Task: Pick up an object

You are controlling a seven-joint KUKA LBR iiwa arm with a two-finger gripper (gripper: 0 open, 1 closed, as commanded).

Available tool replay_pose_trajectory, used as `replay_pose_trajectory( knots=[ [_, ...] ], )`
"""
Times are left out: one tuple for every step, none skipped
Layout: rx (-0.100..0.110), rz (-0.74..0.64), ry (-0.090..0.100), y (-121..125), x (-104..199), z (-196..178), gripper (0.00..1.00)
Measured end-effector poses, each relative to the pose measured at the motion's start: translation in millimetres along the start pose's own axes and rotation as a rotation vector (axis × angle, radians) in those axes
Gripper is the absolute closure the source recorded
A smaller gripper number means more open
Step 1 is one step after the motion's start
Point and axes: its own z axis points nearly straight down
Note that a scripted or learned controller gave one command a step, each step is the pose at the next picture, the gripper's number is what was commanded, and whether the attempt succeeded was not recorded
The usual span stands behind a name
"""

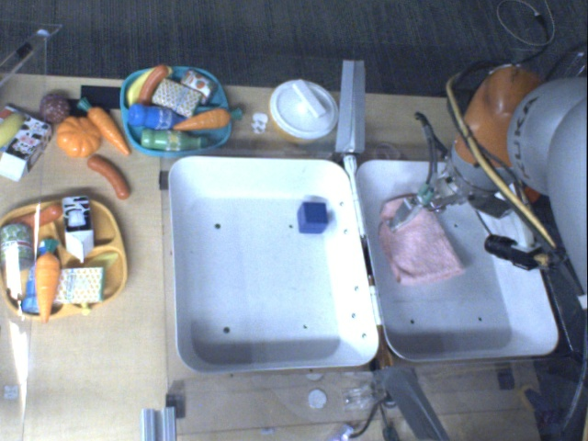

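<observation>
Pink cloth [421,249] lies in right bin [514,333], near top left part. Looks soft, floppy, light; likely bends and sags when lifted. Best spot to pinch: bunched top corner, where folds stick up.

Blue block [313,216] sits in left bin [248,338], well apart from cloth. Looks hard, small, easy to squeeze.

Gripper [432,196] is right at cloth's top corner, seems touching it. Cannot tell if hand is open, closed, or holding cloth.

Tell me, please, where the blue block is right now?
The blue block lies in the left bin, toward its upper right, near the divider beside the right bin.
</observation>
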Motion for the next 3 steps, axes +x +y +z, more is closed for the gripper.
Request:
replay_pose_trajectory(
  knots=[
    [-0.005, -0.006, -0.003, 3.4, 0.6, -11.3, 1.0],
    [0.005, -0.027, 0.004, 48.1, 38.4, -96.1, 1.0],
    [0.009, 0.03, 0.005, 6.3, 37.5, -94.6, 1.0]
  ],
)
